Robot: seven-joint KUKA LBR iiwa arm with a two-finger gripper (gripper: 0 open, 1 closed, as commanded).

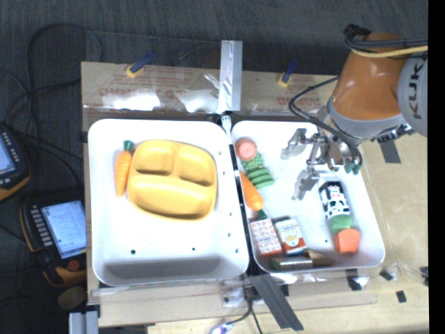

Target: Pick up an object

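Orange-banded arm (372, 82) reads "KU" — pincer (300, 164) open over right bin (375, 245).

Glossy white plastic bins (167, 270) (smooth); yellow tray (172, 178) matt plastic.

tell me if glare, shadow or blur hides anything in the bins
Camera view: lighting is even and soft, no harsh glare on the white bins; a shadow lies under the left bin's near wall; the image is a bit grainy, so box labels can't be read; the gripper looks fairly sharp, without motion blur.
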